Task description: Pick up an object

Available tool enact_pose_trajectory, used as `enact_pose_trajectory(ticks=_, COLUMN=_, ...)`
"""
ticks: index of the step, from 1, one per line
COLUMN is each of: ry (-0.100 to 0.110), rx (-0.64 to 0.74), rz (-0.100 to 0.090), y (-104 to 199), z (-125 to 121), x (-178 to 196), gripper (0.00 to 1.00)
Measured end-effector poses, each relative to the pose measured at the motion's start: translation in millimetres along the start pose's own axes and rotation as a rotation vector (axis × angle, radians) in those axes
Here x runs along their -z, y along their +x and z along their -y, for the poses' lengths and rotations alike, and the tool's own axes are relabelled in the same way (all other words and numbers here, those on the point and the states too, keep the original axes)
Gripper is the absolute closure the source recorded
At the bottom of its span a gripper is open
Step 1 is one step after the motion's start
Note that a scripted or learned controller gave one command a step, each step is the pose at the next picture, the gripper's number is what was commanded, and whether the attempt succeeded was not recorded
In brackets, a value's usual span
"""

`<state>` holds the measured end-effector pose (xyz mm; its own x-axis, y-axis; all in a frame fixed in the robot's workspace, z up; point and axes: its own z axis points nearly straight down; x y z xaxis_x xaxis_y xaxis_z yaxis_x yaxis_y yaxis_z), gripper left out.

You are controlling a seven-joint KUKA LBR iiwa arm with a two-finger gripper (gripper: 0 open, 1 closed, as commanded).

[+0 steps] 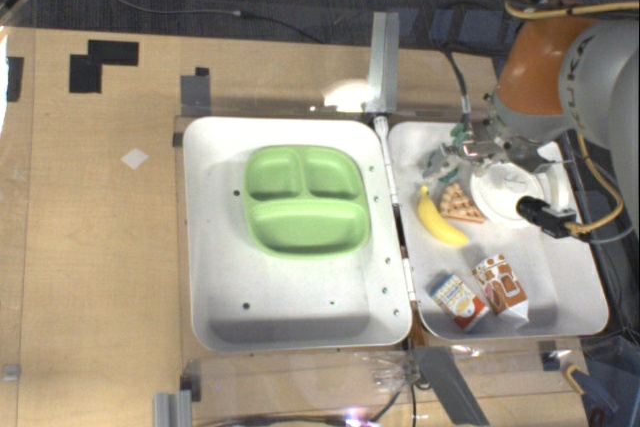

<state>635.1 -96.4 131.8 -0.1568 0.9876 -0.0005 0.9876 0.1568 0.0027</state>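
Two white bins side by side on the bench [100, 245]. The left bin [205, 235] has just a green plate [305, 205] in it, sitting a bit toward 12 o'clock from the middle. It's the divided kind, with two small sections on the 12 o'clock side and one long one at 6.

The right bin [590, 315] is where all the pickable stuff is. There's a banana [440, 218] over at 9 o'clock near the wall, lying at a slant. A waffle [460, 203] is right up against it on its 3 o'clock side, looks like they touch. A white dish [503, 192] sits at 3 o'clock from the waffle, around the bin's middle. Down at 6 to 7 o'clock are two little cartons close together: a blue carton [456, 298], and a brown carton [500, 283] at its 2 o'clock.

The gripper [455, 155] is down in the right bin around 11 o'clock, just at 12 o'clock from the waffle and the banana tip. Honestly it's a tangle of shiny metal from this angle, so I can't tell if it's spread or closed, or whether it's touching anything.

The arm [560, 75] comes in from 2 o'clock and covers that corner of the right bin plus the dish's far edge. The print on the cartons is too small to read.
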Motion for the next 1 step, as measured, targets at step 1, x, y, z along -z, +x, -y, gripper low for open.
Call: enact_pose_trajectory(ticks=1, ry=-0.005, rx=0.047, rz=0.001, y=-29.7, z=24.4, x=-44.1, gripper=0.00)
